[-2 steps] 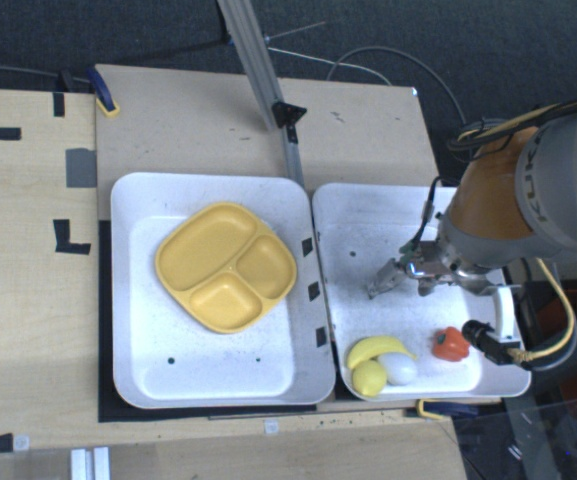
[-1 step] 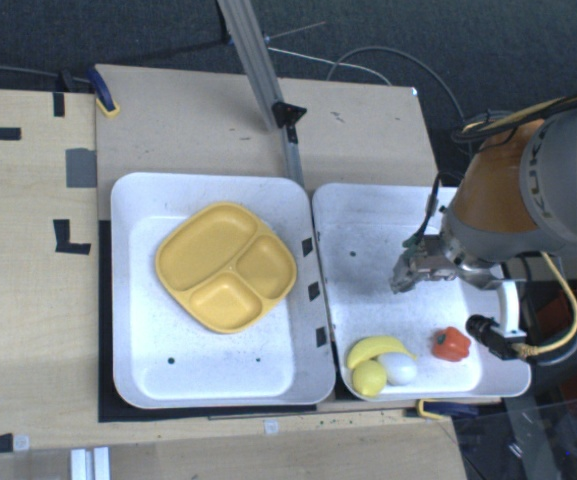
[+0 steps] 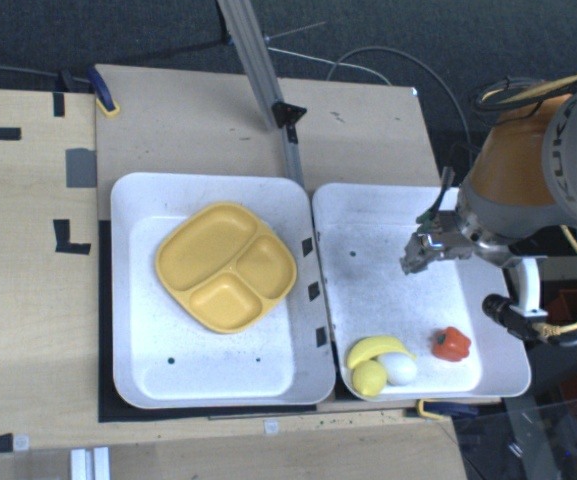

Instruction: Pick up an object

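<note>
Arm: the grey arm with its orange band (image 3: 516, 163) enters from the right and hangs over the right bin's right half.
Gripper: the gripper (image 3: 415, 256) sits above the middle of the right bin (image 3: 368, 218), over bare white floor; whether it is released or clenched cannot be told from this slant, and nothing shows between its tips.
Right bin, contents: 3 things lie along the near wall. A yellow banana (image 3: 376, 349) arches with its long axis running left to right, ends pointing toward the near edge. A yellow lemon (image 3: 369, 377) sits just under it, touching it, close to the near-left corner. A white egg (image 3: 400, 369) rests against the lemon's right side, under the banana's arch.
Red pepper: the red pepper (image 3: 451, 344) lies near the right part of the near wall, apart from the banana group, its stem end toward the far side.
Open room, right bin: the far and middle floor is bare; the cluster is crowded against the near rim, the pepper has free floor on its left and far sides.
Left bin: the left bin (image 3: 133, 268) holds 1 yellow divided plate (image 3: 226, 266), 3 compartments, turned at a slant, set toward the far-middle; bare floor along the near side.
Divider: the 2 bins' rims meet at the middle of the bench.
</note>
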Controlling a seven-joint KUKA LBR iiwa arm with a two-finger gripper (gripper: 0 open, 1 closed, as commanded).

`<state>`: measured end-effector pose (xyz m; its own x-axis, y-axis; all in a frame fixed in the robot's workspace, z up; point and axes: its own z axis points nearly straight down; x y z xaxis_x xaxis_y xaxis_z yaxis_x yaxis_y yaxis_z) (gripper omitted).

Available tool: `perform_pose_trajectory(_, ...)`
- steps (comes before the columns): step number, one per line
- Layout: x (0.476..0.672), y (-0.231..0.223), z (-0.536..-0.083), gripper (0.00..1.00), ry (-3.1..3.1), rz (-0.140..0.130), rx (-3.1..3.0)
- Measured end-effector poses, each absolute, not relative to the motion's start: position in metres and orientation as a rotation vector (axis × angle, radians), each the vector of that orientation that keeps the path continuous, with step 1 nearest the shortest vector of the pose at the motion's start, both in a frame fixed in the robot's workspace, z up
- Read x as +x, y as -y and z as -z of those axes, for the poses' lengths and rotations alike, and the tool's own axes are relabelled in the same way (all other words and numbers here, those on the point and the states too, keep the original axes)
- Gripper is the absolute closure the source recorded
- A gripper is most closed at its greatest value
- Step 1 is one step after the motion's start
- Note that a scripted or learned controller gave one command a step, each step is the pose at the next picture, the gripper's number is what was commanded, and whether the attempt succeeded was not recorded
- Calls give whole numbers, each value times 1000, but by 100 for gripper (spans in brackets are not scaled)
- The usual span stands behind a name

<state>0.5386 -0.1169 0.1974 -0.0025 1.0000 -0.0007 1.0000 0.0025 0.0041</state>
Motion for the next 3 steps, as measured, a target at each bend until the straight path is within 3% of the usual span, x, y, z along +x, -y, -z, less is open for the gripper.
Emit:
perform_pose_trajectory(1,541,109,-257,100,-2222,-5,2215)
perform_pose_trajectory(2,541,108,-268,100,-2223,0,2219)
perform_pose_trajectory(3,542,64,-253,100,-2229,2,2217)
